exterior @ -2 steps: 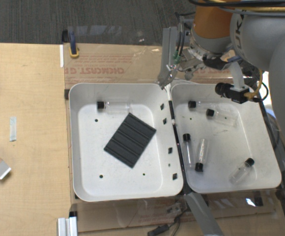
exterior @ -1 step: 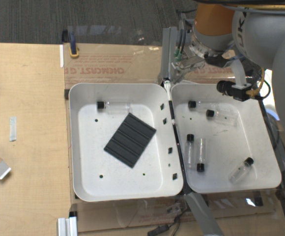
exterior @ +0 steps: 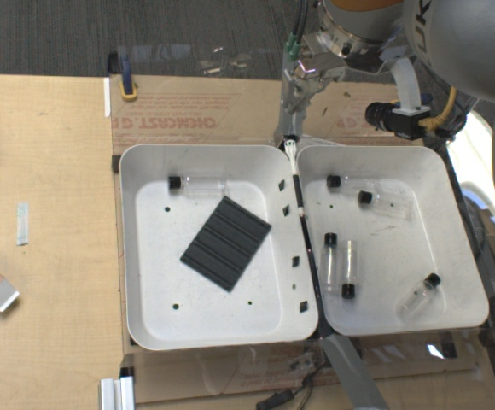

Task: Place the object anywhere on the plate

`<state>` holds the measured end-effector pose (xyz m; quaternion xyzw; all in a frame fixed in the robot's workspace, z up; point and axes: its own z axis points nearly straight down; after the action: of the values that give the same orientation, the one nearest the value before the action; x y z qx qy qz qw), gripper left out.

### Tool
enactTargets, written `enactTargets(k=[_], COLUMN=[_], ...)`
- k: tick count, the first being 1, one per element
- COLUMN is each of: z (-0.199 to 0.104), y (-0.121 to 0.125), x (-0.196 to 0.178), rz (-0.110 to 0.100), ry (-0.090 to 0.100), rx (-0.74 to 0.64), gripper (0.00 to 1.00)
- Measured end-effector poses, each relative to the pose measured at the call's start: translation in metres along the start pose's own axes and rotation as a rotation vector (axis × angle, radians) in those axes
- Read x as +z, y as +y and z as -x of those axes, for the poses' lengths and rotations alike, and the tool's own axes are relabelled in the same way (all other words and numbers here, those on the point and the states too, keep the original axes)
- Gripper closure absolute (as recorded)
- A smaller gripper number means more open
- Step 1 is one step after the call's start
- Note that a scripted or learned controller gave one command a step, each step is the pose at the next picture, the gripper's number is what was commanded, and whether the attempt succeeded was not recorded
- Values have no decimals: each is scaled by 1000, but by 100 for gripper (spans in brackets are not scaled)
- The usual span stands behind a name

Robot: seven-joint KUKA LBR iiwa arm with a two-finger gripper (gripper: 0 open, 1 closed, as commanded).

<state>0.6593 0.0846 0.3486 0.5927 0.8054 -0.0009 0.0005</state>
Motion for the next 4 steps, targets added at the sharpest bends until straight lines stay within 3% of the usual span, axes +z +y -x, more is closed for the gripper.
enactTargets(k=[1,4], z=[-37,-36], y=[12,15], x=[-93,-116], rz=[-1,-3], ry=[0,-7], rx=[-155,-156], gripper=[100,100])
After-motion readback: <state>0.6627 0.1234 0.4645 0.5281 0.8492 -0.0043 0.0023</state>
